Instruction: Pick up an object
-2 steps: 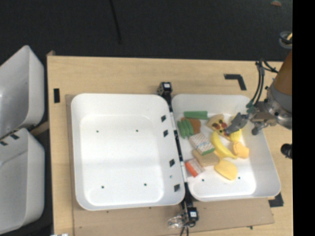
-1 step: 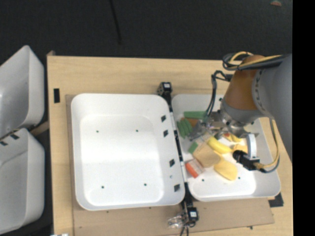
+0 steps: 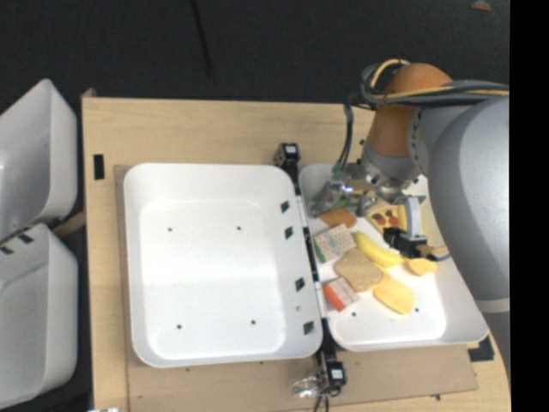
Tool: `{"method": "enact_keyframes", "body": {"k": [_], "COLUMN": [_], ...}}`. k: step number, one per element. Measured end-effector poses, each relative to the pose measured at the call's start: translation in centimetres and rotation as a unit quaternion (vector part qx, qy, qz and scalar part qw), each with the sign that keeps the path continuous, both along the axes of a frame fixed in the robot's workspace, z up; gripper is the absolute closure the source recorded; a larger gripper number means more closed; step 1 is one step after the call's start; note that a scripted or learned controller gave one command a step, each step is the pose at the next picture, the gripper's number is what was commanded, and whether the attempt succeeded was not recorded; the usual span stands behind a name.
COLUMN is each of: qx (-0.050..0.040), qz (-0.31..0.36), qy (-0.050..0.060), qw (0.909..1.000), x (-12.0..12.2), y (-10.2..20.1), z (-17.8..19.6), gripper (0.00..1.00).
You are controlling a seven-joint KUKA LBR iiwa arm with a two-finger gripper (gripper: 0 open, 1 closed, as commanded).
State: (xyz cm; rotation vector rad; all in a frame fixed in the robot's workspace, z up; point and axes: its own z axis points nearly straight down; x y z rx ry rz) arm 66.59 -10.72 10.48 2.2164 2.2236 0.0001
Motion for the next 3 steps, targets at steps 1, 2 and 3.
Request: {"method": "enact_keyframes", "body": {"k": [1, 2, 3], "qx": [-0.0022, 0.0013, 0.0013], "qz": [0.001, 0.001, 0.002], "qy": [-0.007, -0.003, -0.002], "qw": [1.0000, 1.0000, 1.0000], "x": [0.1, -3.2, -3.5], "y": [-0.2, 4.0, 8.1], "z": [1.4, 10.3, 13.3], "gripper": [1.00, 1.00, 1.00]}}
